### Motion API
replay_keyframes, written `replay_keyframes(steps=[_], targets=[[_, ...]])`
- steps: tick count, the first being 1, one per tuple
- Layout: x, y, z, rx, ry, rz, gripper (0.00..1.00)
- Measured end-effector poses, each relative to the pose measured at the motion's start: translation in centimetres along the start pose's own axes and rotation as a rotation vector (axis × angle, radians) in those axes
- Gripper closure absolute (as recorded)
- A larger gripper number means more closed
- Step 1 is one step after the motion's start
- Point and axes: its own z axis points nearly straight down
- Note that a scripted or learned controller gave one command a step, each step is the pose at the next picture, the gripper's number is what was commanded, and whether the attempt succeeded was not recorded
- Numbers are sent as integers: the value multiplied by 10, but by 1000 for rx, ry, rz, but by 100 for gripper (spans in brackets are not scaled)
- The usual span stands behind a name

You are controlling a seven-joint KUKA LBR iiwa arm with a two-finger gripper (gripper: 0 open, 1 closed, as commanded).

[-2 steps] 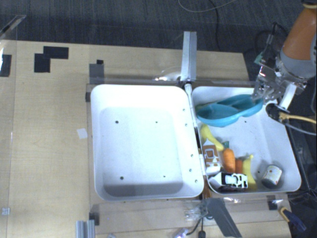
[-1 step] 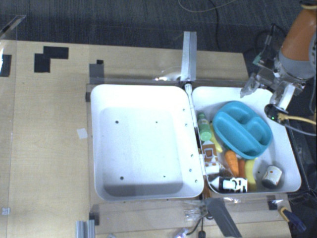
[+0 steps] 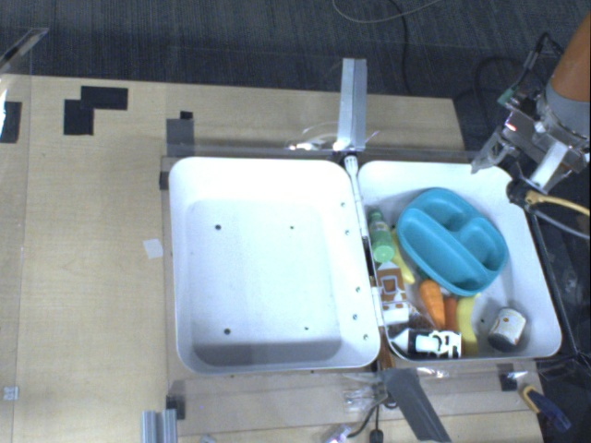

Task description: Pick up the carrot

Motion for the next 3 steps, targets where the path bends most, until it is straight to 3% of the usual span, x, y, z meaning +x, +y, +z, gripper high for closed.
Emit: replay_keyframes(steps=[1,2,3], targets=[[-43,-53,103,2,0,-32,0],[-61,-31,-5,-2,1,-251,0],[-97,-68,106,2,0,-301,0]])
